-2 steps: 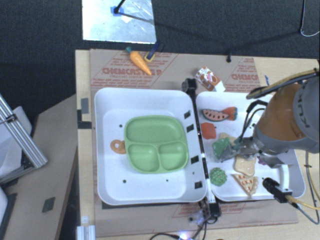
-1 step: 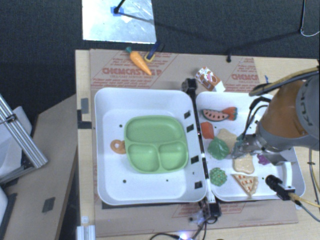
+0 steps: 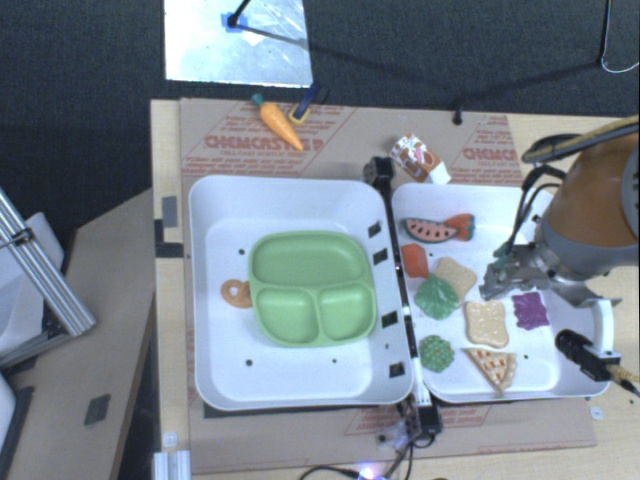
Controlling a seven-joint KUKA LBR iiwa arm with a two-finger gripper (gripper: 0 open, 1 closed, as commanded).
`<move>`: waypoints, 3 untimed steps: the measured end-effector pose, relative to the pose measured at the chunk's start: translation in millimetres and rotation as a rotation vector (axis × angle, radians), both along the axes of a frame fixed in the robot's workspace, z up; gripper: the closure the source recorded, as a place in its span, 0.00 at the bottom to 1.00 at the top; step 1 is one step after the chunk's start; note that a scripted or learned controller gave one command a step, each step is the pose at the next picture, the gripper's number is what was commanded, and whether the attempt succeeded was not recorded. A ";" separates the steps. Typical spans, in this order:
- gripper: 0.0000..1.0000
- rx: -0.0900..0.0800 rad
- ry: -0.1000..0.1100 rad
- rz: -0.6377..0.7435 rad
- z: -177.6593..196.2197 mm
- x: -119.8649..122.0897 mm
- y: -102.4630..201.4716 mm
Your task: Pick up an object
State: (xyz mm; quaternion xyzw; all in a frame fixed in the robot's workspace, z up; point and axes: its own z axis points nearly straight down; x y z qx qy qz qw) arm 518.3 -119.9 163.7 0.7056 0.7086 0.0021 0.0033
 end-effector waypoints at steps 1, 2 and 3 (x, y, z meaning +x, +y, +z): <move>1.00 0.000 0.001 0.000 43.6 1.1 -3.0; 1.00 0.001 0.003 0.000 61.7 2.5 -3.2; 1.00 0.003 0.004 0.005 53.2 46.8 34.7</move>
